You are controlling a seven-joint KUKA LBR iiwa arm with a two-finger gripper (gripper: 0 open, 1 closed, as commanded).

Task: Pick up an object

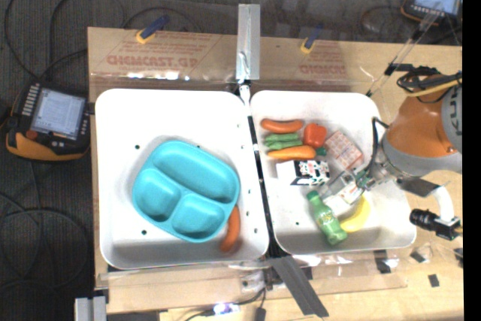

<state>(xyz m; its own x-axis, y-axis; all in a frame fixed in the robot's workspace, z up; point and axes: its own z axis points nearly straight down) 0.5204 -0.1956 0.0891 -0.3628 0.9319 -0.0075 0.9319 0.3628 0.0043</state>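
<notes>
Camera: fixed above my bench (pixel 150 49), looking down at a slant
Range: far enough to take in both bins (pixel 120 237)
My arm (pixel 421 135): enters from the right

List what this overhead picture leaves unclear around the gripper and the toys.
- Gripper: too small and cluttered to tell its state or whether it holds anything.
- Banana: its upper end is hidden under the gripper.
- Sausage: partly tucked behind the blue tray.
- Black-and-white card: print too small to read.
</notes>
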